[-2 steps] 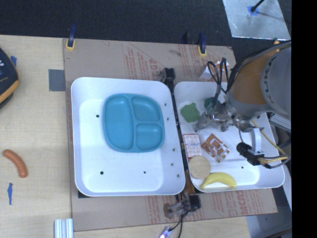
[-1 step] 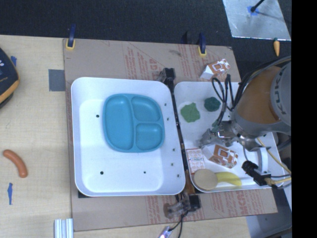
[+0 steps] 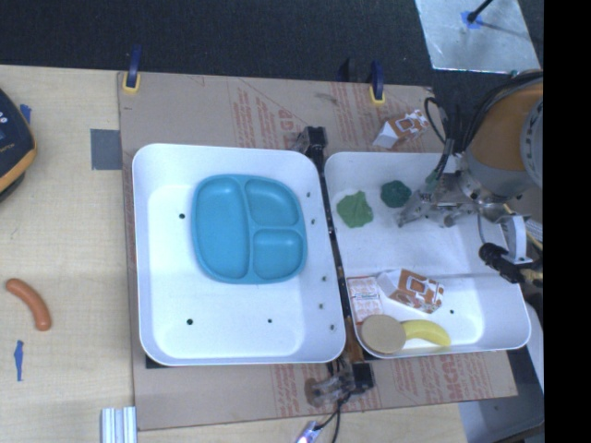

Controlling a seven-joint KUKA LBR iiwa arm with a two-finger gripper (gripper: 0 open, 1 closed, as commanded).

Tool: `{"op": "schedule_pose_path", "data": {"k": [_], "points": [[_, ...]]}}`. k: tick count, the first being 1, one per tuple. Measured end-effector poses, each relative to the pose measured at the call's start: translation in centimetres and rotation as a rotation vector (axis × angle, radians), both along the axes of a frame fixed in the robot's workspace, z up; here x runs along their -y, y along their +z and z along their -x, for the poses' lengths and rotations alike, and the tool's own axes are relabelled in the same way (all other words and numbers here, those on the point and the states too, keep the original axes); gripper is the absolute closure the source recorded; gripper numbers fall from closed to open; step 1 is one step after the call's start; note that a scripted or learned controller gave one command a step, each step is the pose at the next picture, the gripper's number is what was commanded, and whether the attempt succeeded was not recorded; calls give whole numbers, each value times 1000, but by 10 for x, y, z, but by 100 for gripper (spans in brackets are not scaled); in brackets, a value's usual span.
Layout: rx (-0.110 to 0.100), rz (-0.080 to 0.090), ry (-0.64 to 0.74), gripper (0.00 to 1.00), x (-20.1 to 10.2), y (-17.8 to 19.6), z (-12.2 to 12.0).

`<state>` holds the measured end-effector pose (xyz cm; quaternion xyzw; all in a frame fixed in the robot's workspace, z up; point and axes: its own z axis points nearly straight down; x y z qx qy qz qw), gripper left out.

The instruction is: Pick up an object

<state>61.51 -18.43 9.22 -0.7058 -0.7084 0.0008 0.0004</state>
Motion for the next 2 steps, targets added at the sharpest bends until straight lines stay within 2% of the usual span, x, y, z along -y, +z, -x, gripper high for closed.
{"op": "schedule_pose_path", "data": {"k": [1,2], "points": [[0,-1,1,0,-24,34,-41],[-4,-2,1,0,-3,0,-32]]}}
